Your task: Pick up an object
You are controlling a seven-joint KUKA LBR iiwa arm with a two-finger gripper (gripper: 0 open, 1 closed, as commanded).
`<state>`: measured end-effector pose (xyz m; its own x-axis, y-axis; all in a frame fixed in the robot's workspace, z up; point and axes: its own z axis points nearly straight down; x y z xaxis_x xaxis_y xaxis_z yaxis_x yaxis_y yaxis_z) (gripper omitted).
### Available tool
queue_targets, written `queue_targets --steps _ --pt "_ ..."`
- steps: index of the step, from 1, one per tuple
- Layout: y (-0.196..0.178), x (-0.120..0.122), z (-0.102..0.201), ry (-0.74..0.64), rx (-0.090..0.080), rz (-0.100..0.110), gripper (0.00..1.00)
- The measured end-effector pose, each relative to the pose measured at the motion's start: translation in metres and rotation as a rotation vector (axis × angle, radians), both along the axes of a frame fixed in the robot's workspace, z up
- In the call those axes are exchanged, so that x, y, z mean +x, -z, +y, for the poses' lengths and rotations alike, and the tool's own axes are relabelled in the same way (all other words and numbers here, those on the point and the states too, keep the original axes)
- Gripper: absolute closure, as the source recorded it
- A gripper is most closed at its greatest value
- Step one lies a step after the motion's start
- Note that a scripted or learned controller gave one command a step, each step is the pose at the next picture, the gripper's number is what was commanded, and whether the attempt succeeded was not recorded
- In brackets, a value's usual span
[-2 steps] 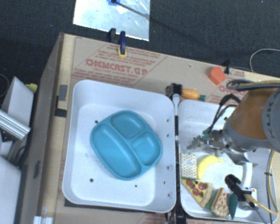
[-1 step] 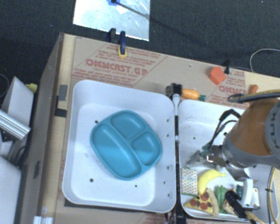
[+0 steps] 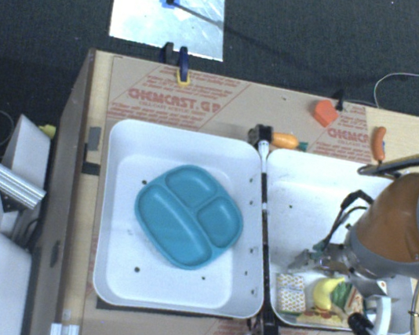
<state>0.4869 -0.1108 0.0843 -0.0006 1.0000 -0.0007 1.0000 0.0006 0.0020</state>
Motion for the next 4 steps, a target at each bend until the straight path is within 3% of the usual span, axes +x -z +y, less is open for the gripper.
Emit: queue_targets --steps 1,2,3,4 --pt "0.0 0.059 -0.038 -0.002 -0.001 -0.001 0.0" --pt "0.0 0.0 -0.074 0.001 0.0 0.001 0.0" --pt "-0.001 0.094 -0.09 -0.003 0.0 -0.002 0.0" --pt "0.0 0.145 -0.032 -0.004 0.001 0.0 0.0"
